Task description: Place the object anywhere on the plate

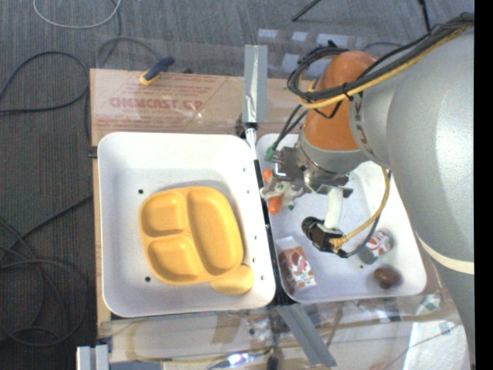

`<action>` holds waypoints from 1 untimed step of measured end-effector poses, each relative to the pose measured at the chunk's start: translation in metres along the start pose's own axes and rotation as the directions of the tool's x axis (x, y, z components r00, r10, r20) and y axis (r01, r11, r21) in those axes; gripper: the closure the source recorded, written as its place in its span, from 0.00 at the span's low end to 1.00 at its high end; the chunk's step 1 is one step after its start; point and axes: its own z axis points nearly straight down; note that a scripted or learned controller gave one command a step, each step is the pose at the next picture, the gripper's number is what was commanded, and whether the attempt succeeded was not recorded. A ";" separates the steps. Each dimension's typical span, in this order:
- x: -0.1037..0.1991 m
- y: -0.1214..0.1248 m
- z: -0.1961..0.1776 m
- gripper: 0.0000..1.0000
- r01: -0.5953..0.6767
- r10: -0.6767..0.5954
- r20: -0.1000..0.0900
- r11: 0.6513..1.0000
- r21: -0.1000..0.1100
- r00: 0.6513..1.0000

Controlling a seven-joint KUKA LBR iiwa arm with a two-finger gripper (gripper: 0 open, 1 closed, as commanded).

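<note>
Nearest the camera, along the near edge of the right bin (400, 287), lie a small printed packet (296, 270) toward the bin's near-left corner, a dark brown rounded object (387, 277) toward its near-right corner, and just beyond that a small red-and-white can (379, 243) on its side. In the left bin (115, 206) a yellow divided plate (190, 233) with three compartments sits toward the near-right part, and a pale yellow rounded piece (233, 280) rests at the plate's near-right edge, touching it, close to the bin's near-right corner.

Farther back, the end effector (279, 195) hangs over the left edge of the right bin, beside the wall shared by the two bins. A small orange object (272, 204) shows right at its tip, but whether the fingers are closed on it or spread apart cannot be told from this angle. A black fitting with a yellow cable (320, 233) hangs beneath the wrist over the bin's middle.

Beyond that rises the orange band (343, 102) of the grey arm (431, 145). At the far edge of the desk, a cardboard sheet (166, 106) with red lettering lies behind the left bin.
</note>
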 end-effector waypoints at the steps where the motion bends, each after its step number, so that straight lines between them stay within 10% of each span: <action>1: 0.065 -0.077 0.000 1.00 0.202 -0.202 0.000 0.979 0.001 0.979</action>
